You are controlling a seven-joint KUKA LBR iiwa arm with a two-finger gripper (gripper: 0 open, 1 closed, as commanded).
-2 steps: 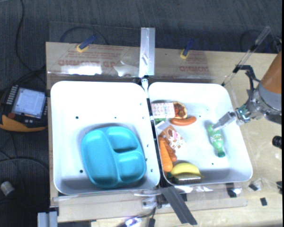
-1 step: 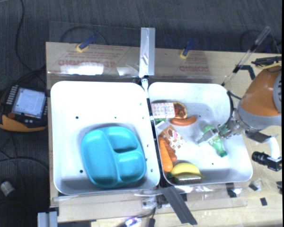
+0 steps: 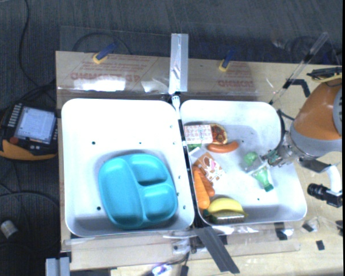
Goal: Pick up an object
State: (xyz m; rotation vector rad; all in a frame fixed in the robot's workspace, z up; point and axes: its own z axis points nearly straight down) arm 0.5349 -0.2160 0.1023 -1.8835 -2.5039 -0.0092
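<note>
1. The surface (image 3: 69, 68) carries two shallow white bins side by side, with clear plastic sheeting taped along its far edge.
2. The left bin (image 3: 80, 131) holds one turquoise divided tray (image 3: 138, 190), lying toward the near side.
3. The right bin (image 3: 287, 203) holds the small items, most of them crowded against its left wall.
4. My arm (image 3: 319, 122) reaches in from the right over the right bin's right rim.
5. My gripper (image 3: 274, 158) sits low inside the right bin, near its right side. I cannot tell whether my fingers are spread or pressed together.
6. A green bottle (image 3: 264, 179) lies tilted just beside my gripper, on its near side.
7. A second green item (image 3: 250, 159) lies just left of my gripper.
8. A carrot (image 3: 200, 190) lies along the left wall; a banana (image 3: 225, 206) lies beside it at the near-left corner.
9. A sausage (image 3: 223, 147) lies near the far-left corner, with a printed packet (image 3: 198, 133) beyond it and a second packet (image 3: 210, 167) on its near side.
</note>
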